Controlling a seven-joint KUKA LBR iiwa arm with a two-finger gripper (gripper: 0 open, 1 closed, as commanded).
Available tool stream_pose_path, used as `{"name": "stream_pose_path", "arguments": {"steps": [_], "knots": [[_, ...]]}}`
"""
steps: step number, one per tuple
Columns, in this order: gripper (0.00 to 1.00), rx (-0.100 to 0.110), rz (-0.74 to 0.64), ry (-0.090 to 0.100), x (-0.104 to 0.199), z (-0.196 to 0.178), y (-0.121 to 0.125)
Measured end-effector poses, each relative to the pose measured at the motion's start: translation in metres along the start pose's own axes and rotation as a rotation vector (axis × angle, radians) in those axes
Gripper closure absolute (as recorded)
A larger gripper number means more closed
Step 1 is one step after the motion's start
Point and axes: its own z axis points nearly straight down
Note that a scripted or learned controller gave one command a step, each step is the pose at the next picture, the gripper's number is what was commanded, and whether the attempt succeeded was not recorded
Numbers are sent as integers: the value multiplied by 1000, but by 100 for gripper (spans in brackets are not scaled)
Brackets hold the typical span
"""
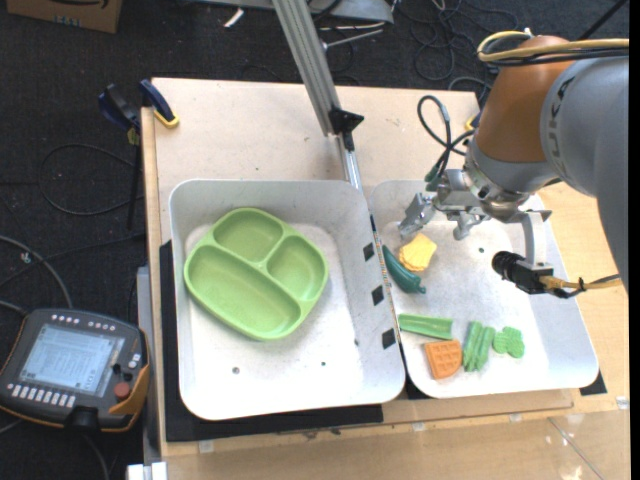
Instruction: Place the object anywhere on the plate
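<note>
- Camera view: the gripper [440, 218] hangs released, fingers spread, just above the yellow object [418, 254] lying at 9 o'clock in the right bin [560, 363], touching a dark green piece [404, 274].
- Nothing sits between the fingers; the grasp is not yet made.
- To do it well, I judge it should descend straight, straddle the yellow object alone, and clamp before lifting.
- The green plate [256, 272], with 3 compartments, waits in the left bin [200, 378], toward 9 o'clock of the gripper.
- The arm [545, 118] reaches in from 3 o'clock, wrist bent downward, orange band uppermost.
</note>
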Motion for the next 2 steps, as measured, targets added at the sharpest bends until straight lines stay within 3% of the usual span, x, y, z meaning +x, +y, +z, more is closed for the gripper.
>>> {"name": "stream_pose_path", "arguments": {"steps": [1, 2], "knots": [[0, -1, -2, 3, 85, -2, 40], [0, -8, 4, -1, 94, -86, 57]]}}
